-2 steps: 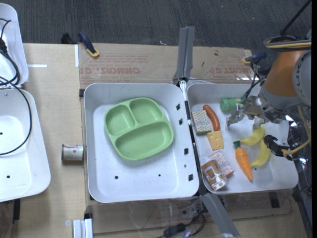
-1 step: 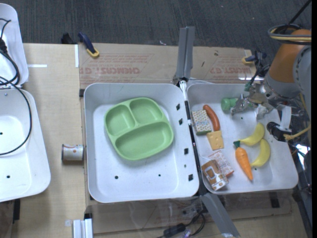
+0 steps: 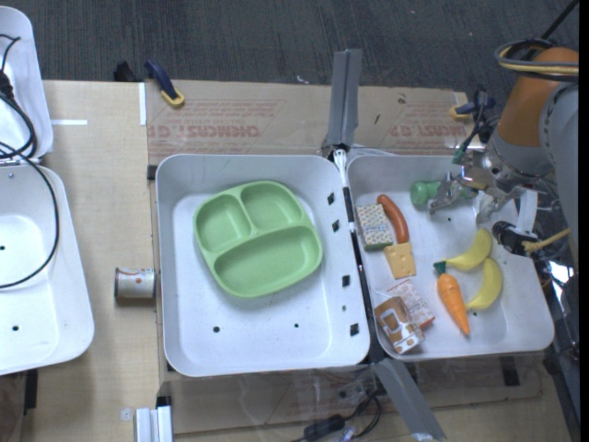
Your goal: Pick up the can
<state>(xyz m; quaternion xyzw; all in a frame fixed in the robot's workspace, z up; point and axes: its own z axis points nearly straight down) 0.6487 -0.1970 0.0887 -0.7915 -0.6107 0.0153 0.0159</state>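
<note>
The can [image 3: 135, 284] lies on its side on the bench, just left of the left bin [image 3: 175, 274]. The gripper [image 3: 457, 190] hangs over the right bin's far corner, well apart. Its grip state I cannot tell. The approach is not begun; next, I think, a long reach left.

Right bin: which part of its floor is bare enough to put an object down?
In the right bin, a bare patch lies at the near right corner, bordered by the carrot and the lower banana. The middle, around the cheese and sausage, is crowded. The gripper works at the far side.
</note>
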